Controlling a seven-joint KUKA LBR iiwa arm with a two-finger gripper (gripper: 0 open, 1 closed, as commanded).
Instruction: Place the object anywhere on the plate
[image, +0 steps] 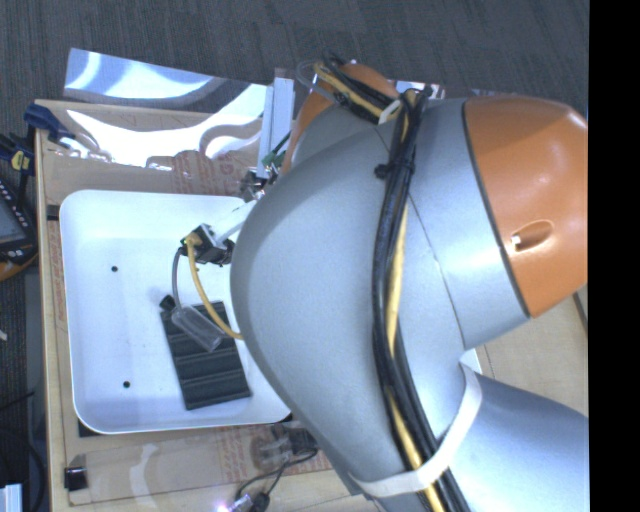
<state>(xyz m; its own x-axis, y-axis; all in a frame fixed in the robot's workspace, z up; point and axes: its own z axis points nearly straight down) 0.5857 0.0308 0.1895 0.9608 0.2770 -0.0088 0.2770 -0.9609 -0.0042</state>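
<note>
Your arm (400, 300) covered most of the right side, w/ the gripper (203, 352) low over the left white bin (100, 300). Couldn't tell its state.

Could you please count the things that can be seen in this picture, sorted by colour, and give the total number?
White: 1, the shallow white plastic bin.
Black: 1, the ribbed black gripper finger low over the bin floor.
Grey and orange: 1, the large grey robot arm with an orange band.
Yellow: 1, the thin yellow cable near the wrist.
Total: 4.
</note>
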